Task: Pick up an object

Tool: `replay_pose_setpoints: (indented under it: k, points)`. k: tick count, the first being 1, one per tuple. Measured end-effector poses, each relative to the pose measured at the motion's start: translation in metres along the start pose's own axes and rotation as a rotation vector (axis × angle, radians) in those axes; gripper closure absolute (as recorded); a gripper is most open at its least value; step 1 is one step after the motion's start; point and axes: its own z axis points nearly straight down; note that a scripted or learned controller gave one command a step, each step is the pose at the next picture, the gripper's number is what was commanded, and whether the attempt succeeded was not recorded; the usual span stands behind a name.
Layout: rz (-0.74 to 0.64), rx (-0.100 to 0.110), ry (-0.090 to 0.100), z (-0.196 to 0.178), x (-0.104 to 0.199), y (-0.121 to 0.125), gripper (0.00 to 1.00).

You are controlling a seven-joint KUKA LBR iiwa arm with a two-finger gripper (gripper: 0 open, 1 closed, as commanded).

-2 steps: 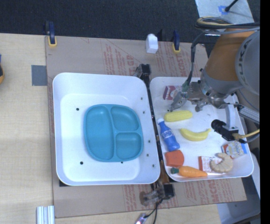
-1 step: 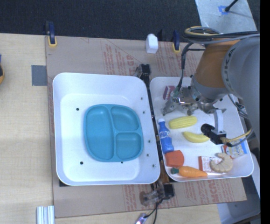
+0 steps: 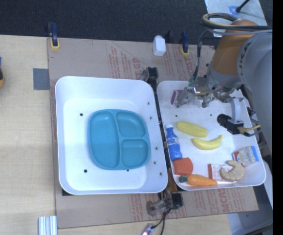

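Your gripper (image 3: 194, 98) hovers at the right bin's (image 3: 258, 180) far end, fingers apart, holding nothing; the corn cob (image 3: 192, 129) lies just nearer the camera, long axis crosswise.

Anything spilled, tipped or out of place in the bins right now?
Nothing stands out. The blue plate lies flat in the left bin; the bottle, corn, banana and carrot all lie inside the right bin.

Grey arm (image 3: 258, 58), orange band (black cables).
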Motion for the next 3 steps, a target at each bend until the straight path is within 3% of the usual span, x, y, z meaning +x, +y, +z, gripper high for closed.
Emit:
replay_pose_setpoints:
  k: [2,3]
  points:
    - [0.000,0.003,0.000,0.011,0.007,-0.133,0.00]
    - [0.001,-0.001,-0.001,-0.003,-0.041,-0.047,0.00]
